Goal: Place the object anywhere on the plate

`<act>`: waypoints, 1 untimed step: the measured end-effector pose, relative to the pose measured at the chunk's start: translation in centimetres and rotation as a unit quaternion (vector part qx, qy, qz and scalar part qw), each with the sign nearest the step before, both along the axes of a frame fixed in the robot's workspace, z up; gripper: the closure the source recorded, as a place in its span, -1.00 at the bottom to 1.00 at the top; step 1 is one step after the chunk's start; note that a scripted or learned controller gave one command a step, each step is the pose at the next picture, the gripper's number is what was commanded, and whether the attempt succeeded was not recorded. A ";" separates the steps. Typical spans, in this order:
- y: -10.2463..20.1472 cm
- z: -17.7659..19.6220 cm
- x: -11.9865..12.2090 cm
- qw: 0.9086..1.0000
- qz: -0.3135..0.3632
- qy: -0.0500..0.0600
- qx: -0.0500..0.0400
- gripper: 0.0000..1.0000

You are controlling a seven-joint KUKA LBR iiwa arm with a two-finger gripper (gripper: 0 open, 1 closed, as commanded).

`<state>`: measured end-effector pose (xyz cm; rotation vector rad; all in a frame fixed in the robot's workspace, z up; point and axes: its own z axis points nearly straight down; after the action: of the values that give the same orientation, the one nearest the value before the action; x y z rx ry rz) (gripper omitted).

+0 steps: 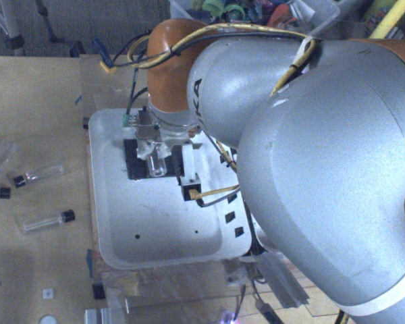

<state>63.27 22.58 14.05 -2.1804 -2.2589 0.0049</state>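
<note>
My gripper point(156, 167) hangs low over the far part of the white bin point(155, 238), pointing down at the bin floor. Its black body and pale metal fingers sit just below the orange wrist band point(167, 66). The big grey arm point(304, 154) sweeps in from the right and hides the right half of the scene. The bare bin floor spreads in front of the gripper, with two tiny dark specks point(137, 235) on it.
Clear vials with black caps point(47, 219) lie on the wooden bench left of the bin. A tub of colourful toys point(256, 2) stands at the back. A yellow cable point(209, 192) loops beside the gripper.
</note>
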 end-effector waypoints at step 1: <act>-1.4 6.9 3.4 0.987 0.163 -0.003 0.000 1.00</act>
<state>66.68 21.19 20.91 -1.7866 -2.5868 -0.0023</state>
